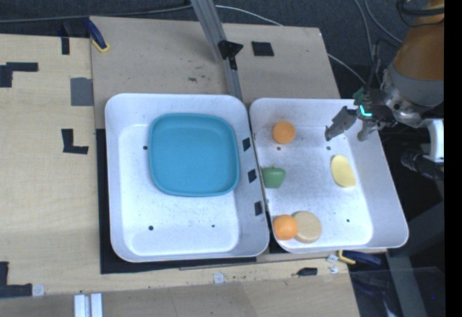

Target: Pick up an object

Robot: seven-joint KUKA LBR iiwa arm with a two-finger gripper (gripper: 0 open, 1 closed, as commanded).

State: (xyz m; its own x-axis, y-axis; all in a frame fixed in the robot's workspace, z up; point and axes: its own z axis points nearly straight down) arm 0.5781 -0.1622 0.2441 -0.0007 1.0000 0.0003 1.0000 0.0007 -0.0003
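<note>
Progress on the pick is judged to be slight: nothing has been lifted, and every candidate object lies on a bin floor. The claw (345,126) is seen over the upper right part of the right bin (382,185), its two dark fingers spread apart with nothing between them, so it is taken to be open and unladen. Whether it hangs above the floor or touches it cannot be told from this slant.

In the right bin five things are set out. An orange ball (284,133) rests near the upper left, well left of the claw. A yellow lemon-shaped piece (343,170) lies below the claw and is the nearest object to it. A green piece (273,177) sits against the left wall. At the lower edge a second orange ball (285,227) is touching a tan round disc (307,227).

The left bin (123,185) carries a blue square plate (193,154), lying flat.

What is left, as judged, is nearly the whole task: a target must be chosen, the claw brought over it and lowered, the fingers closed and the object raised. The yellow piece would call for the shortest move.
</note>
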